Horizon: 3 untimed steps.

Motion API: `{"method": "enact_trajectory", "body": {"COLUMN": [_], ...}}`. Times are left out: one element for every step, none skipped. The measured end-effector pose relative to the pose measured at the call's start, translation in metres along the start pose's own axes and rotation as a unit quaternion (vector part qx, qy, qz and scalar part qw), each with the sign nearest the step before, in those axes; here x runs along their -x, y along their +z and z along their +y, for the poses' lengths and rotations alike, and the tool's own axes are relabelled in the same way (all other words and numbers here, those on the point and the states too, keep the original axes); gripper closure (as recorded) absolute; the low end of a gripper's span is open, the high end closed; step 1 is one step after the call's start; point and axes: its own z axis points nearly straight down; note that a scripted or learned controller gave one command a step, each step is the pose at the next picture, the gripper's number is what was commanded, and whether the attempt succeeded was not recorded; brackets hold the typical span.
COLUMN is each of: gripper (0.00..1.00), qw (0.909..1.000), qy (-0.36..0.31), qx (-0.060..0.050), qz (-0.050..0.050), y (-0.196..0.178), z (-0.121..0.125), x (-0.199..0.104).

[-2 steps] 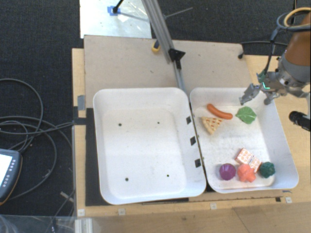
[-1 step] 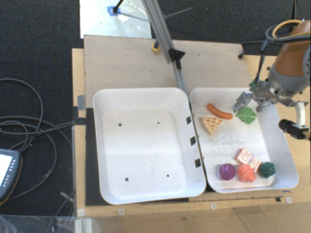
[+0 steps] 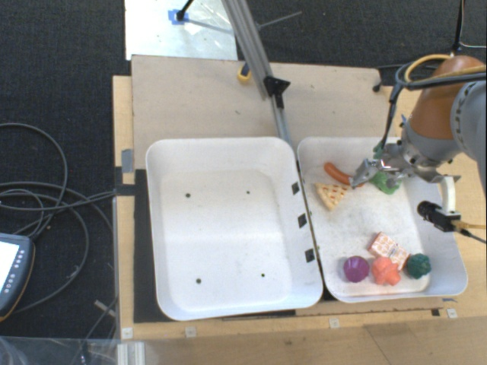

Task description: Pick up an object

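Toys cluster at the right bin's [image 3: 456, 284] near edge: purple ball [image 3: 355, 268], orange piece [image 3: 386, 271], green piece [image 3: 417, 264]. Farther back, the gripper [image 3: 378, 170] hovers by a sausage [image 3: 337, 173]; finger spread cannot be told.

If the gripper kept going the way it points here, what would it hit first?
The gripper points leftward and down into the right white bin. The orange-red sausage-shaped toy lies just ahead of its tip, so that would likely come first, with the tan waffle-patterned wedge close below. Depth is uncertain from this slanted view.

Small toys [image 3: 386, 261] in right bin [image 3: 456, 280]
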Motion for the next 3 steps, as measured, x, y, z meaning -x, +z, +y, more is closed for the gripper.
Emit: {"method": "enact_trajectory", "body": {"gripper": [0.00, 1.00, 1.00], "qw": [1.0000, 1.0000, 1.0000], "qy": [0.000, -0.001, 0.000], "qx": [0.002, 0.004, 0.006], "qz": [-0.001, -0.001, -0.002], "y": [0.021, 0.009, -0.057], "z": [0.001, 0.002, 0.005], "x": [-0.001, 0.000, 0.002]}}
